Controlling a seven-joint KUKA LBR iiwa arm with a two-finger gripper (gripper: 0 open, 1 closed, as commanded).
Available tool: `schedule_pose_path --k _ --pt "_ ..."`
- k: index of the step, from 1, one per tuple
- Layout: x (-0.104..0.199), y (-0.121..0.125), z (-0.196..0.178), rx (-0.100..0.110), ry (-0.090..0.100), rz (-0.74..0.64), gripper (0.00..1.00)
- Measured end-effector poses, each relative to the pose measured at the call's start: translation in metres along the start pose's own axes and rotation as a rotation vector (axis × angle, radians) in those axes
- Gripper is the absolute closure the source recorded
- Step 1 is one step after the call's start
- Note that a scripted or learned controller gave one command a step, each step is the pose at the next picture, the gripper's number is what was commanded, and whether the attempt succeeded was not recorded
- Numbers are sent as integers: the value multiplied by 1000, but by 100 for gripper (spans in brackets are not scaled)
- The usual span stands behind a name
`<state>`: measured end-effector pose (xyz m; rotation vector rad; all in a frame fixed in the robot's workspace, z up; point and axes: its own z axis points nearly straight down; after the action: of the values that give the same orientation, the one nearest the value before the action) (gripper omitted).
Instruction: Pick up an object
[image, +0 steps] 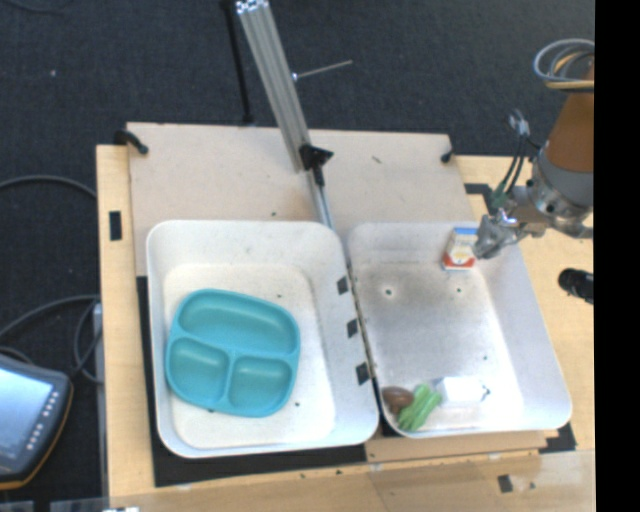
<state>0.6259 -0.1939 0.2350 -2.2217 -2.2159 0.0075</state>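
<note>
Gripper low — maybe touching carton

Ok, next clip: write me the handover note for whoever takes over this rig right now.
End effector: at the far right corner of the right bin, right beside a small red-and-white box; whether it grips the box can't be told.
Other things: brown item, green item and small white item clustered at the right bin's near edge. Teal divided tray lies in the left bin.
Done: no lift confirmed.
Left: secure one object and raise it.
</note>
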Motion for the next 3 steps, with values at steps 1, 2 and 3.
schedule_pose_path --k 1,2,3 --pt "50 -52 -21 -8 2 -8 100" --pt "107 -34 38 -2 2 -9 100" --pt "142 -109 35 -4 2 -4 100"
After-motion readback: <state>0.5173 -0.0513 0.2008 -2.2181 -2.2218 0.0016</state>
